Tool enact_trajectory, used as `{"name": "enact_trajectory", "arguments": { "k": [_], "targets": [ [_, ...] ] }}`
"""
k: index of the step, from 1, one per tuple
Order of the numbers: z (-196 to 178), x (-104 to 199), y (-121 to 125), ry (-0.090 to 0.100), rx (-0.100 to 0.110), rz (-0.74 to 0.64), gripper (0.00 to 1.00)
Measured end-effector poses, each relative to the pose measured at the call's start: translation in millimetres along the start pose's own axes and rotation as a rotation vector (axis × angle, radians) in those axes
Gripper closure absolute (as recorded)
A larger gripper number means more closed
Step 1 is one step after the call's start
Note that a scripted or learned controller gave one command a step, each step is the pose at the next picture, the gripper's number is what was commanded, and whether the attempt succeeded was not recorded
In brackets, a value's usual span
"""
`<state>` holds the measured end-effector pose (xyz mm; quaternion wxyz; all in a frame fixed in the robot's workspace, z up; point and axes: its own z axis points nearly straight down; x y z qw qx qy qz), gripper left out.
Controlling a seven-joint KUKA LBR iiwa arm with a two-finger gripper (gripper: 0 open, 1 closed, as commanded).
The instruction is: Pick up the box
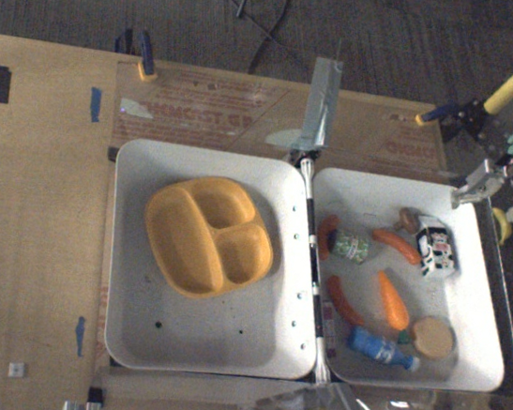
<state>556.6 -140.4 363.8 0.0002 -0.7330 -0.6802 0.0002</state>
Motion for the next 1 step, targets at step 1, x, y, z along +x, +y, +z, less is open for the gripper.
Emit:
{"name": "enact_trajectory", "arguments": {
  "k": [1],
  "targets": [
    [229.4, 35.1, -16.2, 0.001, 0.0, -0.072, 0.0]
  ]
}}
